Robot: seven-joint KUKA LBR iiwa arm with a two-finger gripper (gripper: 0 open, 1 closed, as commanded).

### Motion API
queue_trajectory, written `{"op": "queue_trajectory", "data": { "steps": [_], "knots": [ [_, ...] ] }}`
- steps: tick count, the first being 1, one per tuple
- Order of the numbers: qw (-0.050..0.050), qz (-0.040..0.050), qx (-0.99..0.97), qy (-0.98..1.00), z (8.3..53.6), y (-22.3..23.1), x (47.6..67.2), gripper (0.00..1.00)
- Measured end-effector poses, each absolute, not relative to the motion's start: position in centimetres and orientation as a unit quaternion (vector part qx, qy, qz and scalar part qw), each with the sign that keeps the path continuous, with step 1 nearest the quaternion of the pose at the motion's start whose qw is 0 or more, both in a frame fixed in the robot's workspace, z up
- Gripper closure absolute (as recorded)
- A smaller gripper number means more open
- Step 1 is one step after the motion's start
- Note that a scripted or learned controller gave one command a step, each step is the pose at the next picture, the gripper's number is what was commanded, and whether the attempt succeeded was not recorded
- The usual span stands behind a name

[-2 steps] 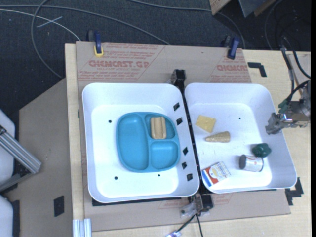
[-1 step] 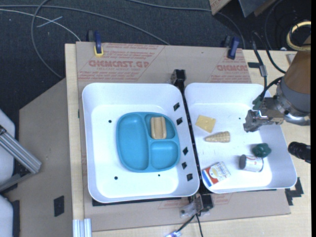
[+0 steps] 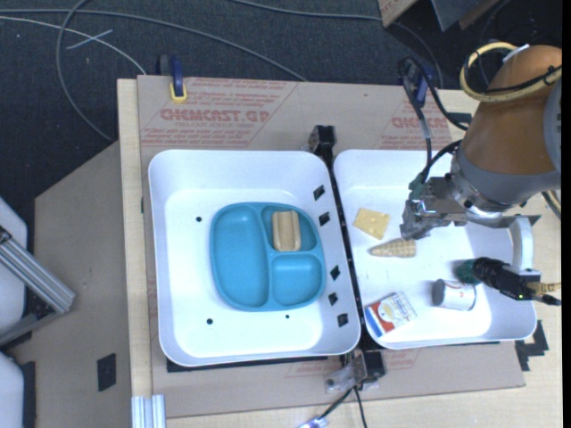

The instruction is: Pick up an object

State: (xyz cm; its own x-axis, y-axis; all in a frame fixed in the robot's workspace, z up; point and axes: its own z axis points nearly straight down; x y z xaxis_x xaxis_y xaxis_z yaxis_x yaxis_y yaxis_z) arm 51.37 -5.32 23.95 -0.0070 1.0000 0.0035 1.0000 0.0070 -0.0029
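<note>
I judged the step to be the approach, nothing yet lifted. My claw (image 3: 416,224) hung over the right bin (image 3: 508,328); whether it was released or clenched I cannot tell. The cone (image 3: 393,250) lay just below it, the cheese wedge (image 3: 371,222) beside. Next called for a straight descent. My arm (image 3: 508,132) reached in, wrist turned downward.

Both bins (image 3: 178,266) are plain white. The divided plate (image 3: 250,270) is bright blue, with a tan block (image 3: 285,230) in one compartment. In the other bin lie a pale yellow wedge (image 3: 371,222), a beige cone (image 3: 393,250), a white, red and blue packet (image 3: 390,314) and a grey-and-white cylinder (image 3: 453,294).
</note>
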Motion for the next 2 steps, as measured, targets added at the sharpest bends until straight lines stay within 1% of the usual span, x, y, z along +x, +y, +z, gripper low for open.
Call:
{"op": "queue_trajectory", "data": {
  "steps": [1,2],
  "knots": [
    [0.002,0.0002,-0.705,-0.709,22.8,-0.4,51.9,1.00],
    [0.001,-0.0008,-0.704,-0.710,22.6,6.1,52.3,1.00]
  ]
}}
